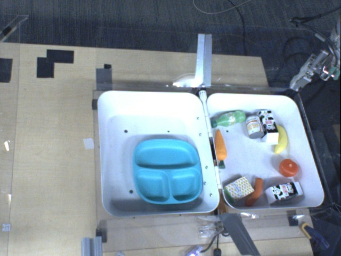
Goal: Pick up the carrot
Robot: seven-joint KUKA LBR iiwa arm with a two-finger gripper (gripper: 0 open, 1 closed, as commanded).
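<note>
The carrot (220, 145) lies tight against the right bin's (306, 137) left wall, the hand (314, 71) waits off past the far right corner, grip I cannot tell, and that wall could block 1 side.

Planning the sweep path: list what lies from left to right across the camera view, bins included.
Left bin → blue divided plate → carrot → green bottle → small can → banana → orange round fruit → gripper, up at the far right.
</note>
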